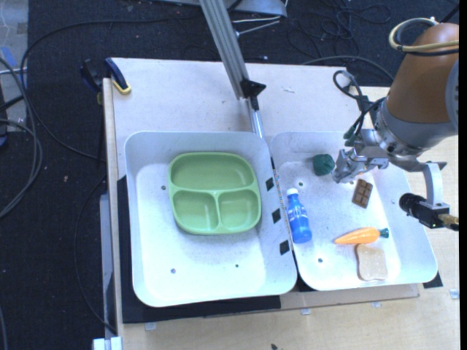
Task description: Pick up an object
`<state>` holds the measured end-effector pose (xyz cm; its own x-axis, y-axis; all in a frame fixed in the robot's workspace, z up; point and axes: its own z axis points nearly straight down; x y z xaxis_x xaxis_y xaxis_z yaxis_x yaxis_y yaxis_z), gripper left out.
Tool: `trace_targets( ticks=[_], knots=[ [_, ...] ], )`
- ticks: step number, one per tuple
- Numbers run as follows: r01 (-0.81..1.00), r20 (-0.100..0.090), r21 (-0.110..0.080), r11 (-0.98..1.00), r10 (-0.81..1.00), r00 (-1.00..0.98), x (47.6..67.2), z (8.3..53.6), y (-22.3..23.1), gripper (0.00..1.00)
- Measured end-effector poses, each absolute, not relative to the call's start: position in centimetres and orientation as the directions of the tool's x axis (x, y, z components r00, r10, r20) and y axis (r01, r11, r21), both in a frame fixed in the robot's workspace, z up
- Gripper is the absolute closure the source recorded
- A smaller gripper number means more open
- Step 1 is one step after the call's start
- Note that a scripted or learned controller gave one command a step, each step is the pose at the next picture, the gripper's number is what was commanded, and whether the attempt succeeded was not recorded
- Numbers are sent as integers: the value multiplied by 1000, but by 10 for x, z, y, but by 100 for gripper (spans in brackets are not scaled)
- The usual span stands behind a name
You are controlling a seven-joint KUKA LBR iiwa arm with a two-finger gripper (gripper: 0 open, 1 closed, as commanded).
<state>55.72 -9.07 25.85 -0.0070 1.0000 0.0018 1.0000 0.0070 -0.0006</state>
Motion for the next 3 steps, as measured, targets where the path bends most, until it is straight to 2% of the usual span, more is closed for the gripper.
trace_targets(
  ticks=[1,3],
  knots=[
    [1000,1,-1,6,1000,-6,545,256,-49,100],
    [1000,1,-2,7,1000,-7,524,246,67,100]
  ],
)
